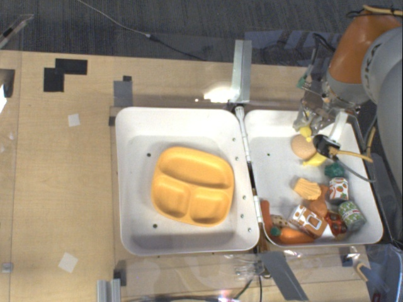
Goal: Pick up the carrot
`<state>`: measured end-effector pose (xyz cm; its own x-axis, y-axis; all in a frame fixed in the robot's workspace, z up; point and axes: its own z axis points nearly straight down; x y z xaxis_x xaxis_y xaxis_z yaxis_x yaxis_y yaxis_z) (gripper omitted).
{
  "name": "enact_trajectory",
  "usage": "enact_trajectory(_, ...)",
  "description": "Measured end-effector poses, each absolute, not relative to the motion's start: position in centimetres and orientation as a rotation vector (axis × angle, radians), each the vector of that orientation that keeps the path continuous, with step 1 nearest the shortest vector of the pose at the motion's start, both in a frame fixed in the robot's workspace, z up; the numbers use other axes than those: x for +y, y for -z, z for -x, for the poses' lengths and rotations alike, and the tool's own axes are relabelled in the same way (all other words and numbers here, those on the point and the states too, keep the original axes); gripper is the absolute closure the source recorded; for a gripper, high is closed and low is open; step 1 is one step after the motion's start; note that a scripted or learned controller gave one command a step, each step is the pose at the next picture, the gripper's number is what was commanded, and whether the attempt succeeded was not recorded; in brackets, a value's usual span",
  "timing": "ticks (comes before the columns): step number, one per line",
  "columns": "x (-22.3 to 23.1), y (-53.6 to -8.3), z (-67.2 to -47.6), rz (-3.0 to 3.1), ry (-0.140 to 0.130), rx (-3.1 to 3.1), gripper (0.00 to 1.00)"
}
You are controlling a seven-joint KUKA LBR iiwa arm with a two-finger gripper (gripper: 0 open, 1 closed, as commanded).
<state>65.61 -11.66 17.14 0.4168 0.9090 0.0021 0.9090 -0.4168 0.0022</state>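
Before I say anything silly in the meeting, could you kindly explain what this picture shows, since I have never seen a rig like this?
One camera fixed above a wooden bench looks down at a slant. The grey arm with an orange band is a robot reaching in from the picture's right; its two-finger gripper hangs over the far end of the right white bin. The left white bin holds a yellow plastic divided tray. The right bin holds toy food: a tan round piece, a cracker-like square, small cans and the orange carrot at its near edge. I see nothing between the fingers.
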Motion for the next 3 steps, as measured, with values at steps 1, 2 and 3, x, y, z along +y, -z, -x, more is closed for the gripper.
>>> enact_trajectory(1, -11.8, -17.2, -65.6, -2.645, -0.004, 1.693, 0.00)
enact_trajectory(2, -13.6, -8.8, -58.7, -2.715, -0.009, 1.572, 0.00)
enact_trajectory(3, -11.4, -8.8, -55.0, -2.740, -0.012, 1.526, 0.00)
